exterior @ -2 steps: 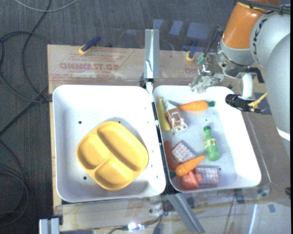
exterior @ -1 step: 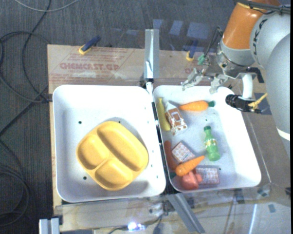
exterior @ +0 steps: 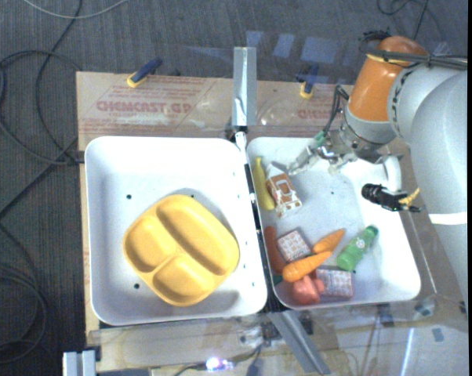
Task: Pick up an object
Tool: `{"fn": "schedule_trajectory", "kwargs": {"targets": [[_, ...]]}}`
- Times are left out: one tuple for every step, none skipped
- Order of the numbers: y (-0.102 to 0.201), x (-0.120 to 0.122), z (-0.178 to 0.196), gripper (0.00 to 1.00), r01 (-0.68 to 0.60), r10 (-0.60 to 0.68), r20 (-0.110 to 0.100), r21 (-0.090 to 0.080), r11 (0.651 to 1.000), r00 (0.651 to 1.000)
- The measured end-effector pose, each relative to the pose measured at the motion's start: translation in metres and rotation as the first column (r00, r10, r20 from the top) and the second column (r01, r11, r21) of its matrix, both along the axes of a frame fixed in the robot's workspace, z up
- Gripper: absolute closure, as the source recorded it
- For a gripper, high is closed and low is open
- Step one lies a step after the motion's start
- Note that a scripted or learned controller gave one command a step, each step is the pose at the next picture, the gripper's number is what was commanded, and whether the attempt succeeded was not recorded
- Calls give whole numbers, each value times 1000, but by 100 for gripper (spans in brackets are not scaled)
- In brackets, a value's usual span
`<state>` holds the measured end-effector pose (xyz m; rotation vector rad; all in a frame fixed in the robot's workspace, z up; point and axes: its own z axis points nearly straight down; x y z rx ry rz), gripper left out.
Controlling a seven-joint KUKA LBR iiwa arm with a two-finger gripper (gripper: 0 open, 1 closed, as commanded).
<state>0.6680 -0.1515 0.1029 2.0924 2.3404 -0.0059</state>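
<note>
Gripper (exterior: 318, 153) poised over the right bin (exterior: 393, 284), up and to the right of a small orange-and-white carton (exterior: 284, 193), near it but apart. Whether its jaws are parted or clenched cannot be told.

The carton lies tilted on the bin floor. A yellow stick (exterior: 259, 182) lies just left of the carton, along the bin wall. Directly below the carton sits a brown grid-patterned block (exterior: 293, 245), with a dark red sausage shape (exterior: 271, 249) against its left side. Down and to the right of the carton are a small carrot (exterior: 328, 241) and a larger carrot (exterior: 306, 267), with a green bottle (exterior: 357, 249) farther right. Farthest below the carton, a red lump (exterior: 304, 290) and a pinkish packet (exterior: 335, 283) lie side by side.

Every object available for picking lies in this bin.

Left of the carton, past the dividing wall, the left bin (exterior: 110, 178) holds a yellow divided tray (exterior: 181, 247). The arm (exterior: 440, 131) rises up and to the right of the carton.
</note>
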Motion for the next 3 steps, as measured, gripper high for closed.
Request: {"fn": "schedule_trajectory", "kwargs": {"targets": [[11,-78,-13,0,-106,106,11,-3,994,994],[16,-156,-12,0,-176,176,13,-1,984,984],[-16,-102,-13,0,-221,221,14,0,975,975]]}}
